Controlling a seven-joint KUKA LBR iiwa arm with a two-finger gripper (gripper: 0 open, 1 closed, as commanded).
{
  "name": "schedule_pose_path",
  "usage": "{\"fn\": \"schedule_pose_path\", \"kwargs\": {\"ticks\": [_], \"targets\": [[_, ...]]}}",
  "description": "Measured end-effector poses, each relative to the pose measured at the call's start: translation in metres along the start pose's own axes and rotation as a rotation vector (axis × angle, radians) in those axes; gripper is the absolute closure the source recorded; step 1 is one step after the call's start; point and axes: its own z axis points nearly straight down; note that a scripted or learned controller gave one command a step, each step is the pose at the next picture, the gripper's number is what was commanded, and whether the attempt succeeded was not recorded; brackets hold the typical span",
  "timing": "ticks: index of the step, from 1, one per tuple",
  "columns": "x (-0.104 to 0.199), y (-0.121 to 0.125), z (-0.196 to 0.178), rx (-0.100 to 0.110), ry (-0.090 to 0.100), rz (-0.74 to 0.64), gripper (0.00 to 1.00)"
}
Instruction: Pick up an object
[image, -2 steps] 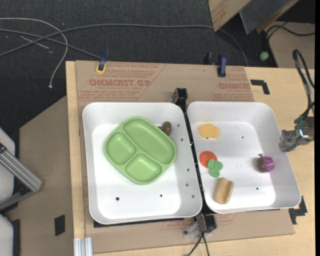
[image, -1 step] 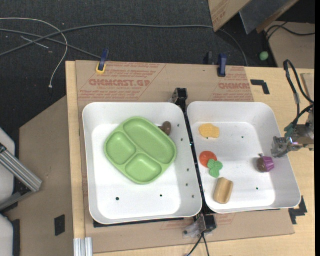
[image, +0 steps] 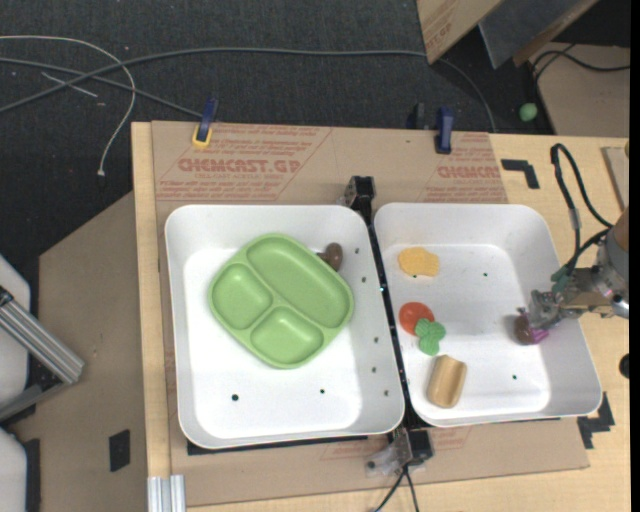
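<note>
- Nearest the camera, in the right bin (image: 560, 395), a tan cylindrical piece (image: 447, 381) was seen lying well apart from the arm
- Just beyond it, a red and green strawberry-like toy (image: 422, 325) was seen near the divider between the two bins
- At the same depth, by the right wall of that bin, the pincer (image: 541, 318) was seen low over a small brown and purple object (image: 528, 330), which appeared to be touching or lying just below its tip
- How far the pincer stood open could not be told, since its tip was small and blurred against the object; no grip on the object could be confirmed
- The small brown and purple object was judged to be the thing aimed at. For the grasp to be done well, the pincer would need to be centred over it so that both sides are caught, contact with the bin wall just beside it avoided, and closure completed before any lift
- In the left bin (image: 200, 300), a green divided plate (image: 281, 298) was seen, with a small brown item (image: 332, 256) at its far edge
- Farther back in the right bin, a yellow-orange piece (image: 419, 262) was seen lying alone
</note>
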Motion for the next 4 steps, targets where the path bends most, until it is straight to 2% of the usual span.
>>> {"fn": "schedule_pose_path", "kwargs": {"ticks": [1,2,3,4], "targets": [[0.006,-0.001,0.062,0.002,0.001,-0.001,0.00],[0.005,0.001,0.047,-0.007,-0.002,0.001,1.00],[0.013,0.009,-0.004,-0.012,-0.005,-0.003,1.00],[0.013,0.011,-0.040,-0.012,-0.005,-0.002,1.00]]}}
